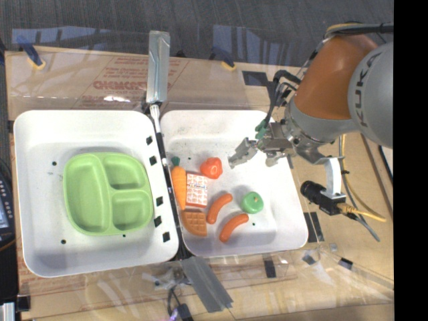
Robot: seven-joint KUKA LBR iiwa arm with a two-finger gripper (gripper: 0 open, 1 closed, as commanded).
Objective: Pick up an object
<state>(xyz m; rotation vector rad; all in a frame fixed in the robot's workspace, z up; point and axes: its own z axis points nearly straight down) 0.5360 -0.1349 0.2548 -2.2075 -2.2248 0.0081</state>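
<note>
Nothing has been picked up yet, as far as can be judged: every object is seen lying on the floor of the right bin, and nothing is seen between the fingers of the end effector. The approach, the descent, the grasp and the lift are all judged to be left.

The end effector is held above the upper middle of the right bin. Whether it is open or closed cannot be told at this angle.

The nearest object is a red tomato, found at about eight o'clock from the end effector, near it but apart. A green apple is found at roughly six o'clock, further off. Two sausages are laid at a slant between six and seven o'clock. A carrot, a small red-and-white packet and a waffle are grouped along the bin's left wall, at about eight o'clock and well apart from the end effector.

In the left bin a green divided plate is seen.
</note>
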